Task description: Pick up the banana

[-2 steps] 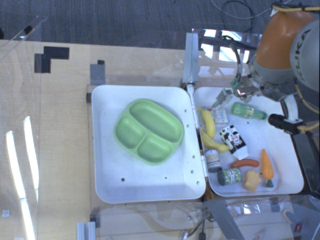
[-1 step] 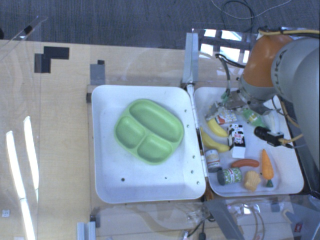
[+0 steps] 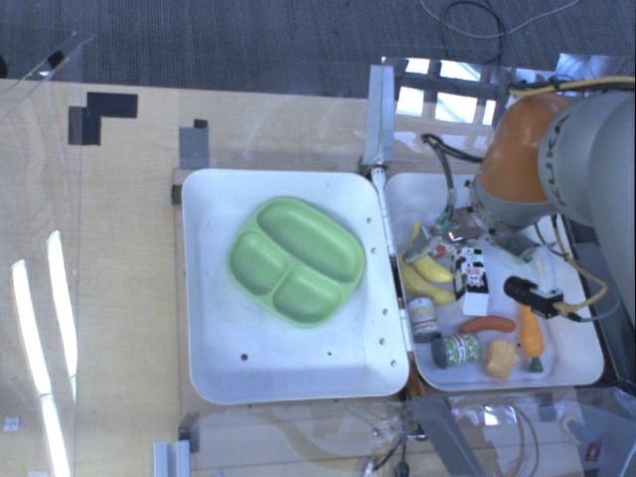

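Holding banana [image 3: 429,271], carrot [image 3: 532,334]: right bin [image 3: 592,366]

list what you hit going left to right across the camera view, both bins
left bin → green divided plate → banana → small can → red sausage → carrot → right bin's far rim

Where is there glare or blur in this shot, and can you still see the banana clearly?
Camera view: bright streaks of glare lie on the bench at far left, and window reflections sit above the right bin; the arm is close and soft-edged; the banana is evenly lit and sharp enough, partly covered by the tool.
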Controlling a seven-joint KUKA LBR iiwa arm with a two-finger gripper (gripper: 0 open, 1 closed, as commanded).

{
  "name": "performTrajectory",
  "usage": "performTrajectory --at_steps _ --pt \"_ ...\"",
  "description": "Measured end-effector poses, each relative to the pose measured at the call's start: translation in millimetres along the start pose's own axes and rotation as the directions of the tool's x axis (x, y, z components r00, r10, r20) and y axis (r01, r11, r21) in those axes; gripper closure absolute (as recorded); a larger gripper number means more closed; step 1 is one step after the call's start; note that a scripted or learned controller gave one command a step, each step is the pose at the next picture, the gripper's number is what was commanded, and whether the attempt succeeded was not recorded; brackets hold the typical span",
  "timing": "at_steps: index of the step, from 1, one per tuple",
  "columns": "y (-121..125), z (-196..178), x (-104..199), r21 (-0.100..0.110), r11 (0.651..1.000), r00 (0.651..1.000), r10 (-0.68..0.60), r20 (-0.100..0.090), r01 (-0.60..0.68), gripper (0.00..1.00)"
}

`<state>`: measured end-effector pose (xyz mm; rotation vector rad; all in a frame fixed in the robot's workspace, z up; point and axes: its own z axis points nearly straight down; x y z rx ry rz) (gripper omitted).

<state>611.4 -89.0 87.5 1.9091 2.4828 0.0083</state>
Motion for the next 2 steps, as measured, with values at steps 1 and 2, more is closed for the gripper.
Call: performTrajectory --at_steps 1,2 --pt "1.8 -9.9 0.3 -0.004 1.000 1.000 0.000 0.000 0.000 1.00" --pt "-8.2 -97.7 52.0 0.006 0.989 0.989 0.151 -0.002 -0.151 1.00"
